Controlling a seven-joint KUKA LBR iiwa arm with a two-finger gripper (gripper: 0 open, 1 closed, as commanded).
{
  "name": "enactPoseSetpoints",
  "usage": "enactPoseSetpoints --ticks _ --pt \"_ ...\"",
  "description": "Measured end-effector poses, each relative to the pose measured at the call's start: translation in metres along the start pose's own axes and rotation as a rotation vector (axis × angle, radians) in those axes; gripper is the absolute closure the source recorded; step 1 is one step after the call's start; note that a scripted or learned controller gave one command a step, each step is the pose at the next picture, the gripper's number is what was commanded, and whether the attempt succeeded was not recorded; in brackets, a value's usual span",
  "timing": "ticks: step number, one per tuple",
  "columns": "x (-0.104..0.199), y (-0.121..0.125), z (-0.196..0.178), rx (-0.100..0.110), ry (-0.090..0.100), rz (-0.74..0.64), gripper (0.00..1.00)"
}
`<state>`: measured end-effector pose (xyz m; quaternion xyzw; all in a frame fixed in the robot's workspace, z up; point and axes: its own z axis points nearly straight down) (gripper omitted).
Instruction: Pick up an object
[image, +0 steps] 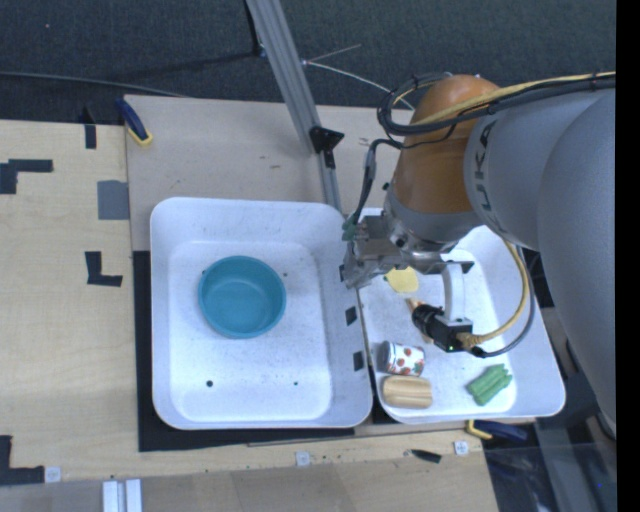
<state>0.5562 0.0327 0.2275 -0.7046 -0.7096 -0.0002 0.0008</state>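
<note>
low, gripper (400, 262) over yellow obj (403, 280) in right bin (540, 400) (grip state unclear).

Quick count: 2 white bins — left bin (170, 300) w/ 1 blue bowl (241, 296). Right bin (535, 385) has 4 small items showing: 1 yellow piece (404, 281), 1 red-and-white can (403, 358), 1 tan bread roll (406, 392), 1 green block (489, 384). Plus 1 arm (540, 150).
</note>
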Motion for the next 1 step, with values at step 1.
enactPoseSetpoints --ticks 1 --pt "0.0508 0.0033 -0.0082 0.001 0.000 0.000 1.00"
